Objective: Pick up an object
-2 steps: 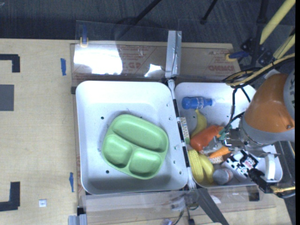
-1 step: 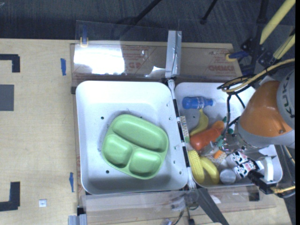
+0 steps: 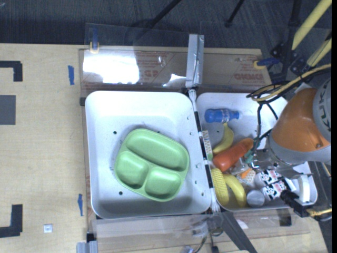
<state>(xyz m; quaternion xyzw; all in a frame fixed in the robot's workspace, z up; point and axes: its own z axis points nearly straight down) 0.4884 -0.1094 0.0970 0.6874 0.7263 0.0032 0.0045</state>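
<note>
Over the right shallow white bin (image 3: 247, 98), the grey arm's two-finger gripper (image 3: 256, 160) hangs low; can't tell whether it is open or closed. Orange carrot-shaped toy (image 3: 233, 155) lies just beside it at 9 o'clock, long axis running 8-to-2 o'clock, between two yellow plastic bananas (image 3: 232, 189).

A green divided tray (image 3: 151, 164) lies in the left bin (image 3: 100, 115) — bananas (image 3: 229, 186), a carrot (image 3: 231, 154) and a blue bottle (image 3: 221, 115) in the right.

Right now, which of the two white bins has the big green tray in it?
The left bin holds the green tray, which has three compartments. The right bin holds small things instead: a blue bottle, bananas and an orange carrot-like toy.
</note>
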